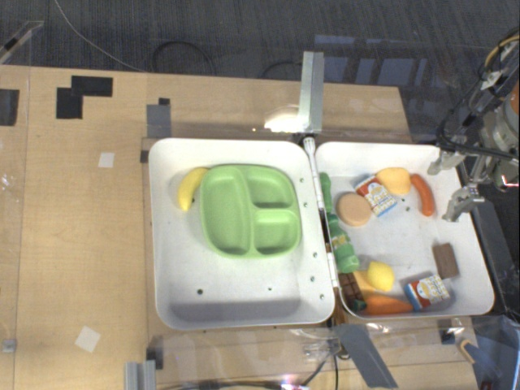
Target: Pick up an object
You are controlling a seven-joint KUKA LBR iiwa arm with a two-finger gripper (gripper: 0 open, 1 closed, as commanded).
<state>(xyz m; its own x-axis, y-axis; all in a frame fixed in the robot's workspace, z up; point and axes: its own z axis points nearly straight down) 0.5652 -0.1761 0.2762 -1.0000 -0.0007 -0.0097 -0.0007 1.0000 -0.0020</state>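
My gripper [452, 184] hangs over the right edge of the right bin [471, 242], open, with nothing between its two grey fingers [460, 204]. Closest to it lies a red sausage [422, 195], just to its left. Further left are a yellow-orange fruit [396, 178], a small printed carton [374, 197] and a round tan bun [354, 210]. Toward the bin's front lie a brown bar [444, 259], a small can [428, 291], a lemon [379, 277] and a carrot [387, 305]. Green bottles [344, 250] lie along the bin's left wall.
The left bin [175, 291] holds a green divided plate [248, 210] with a banana [190, 188] beside it on the left. A metal post [311, 96] stands behind the seam between the bins. Bare bin floor shows between the sausage and the brown bar.
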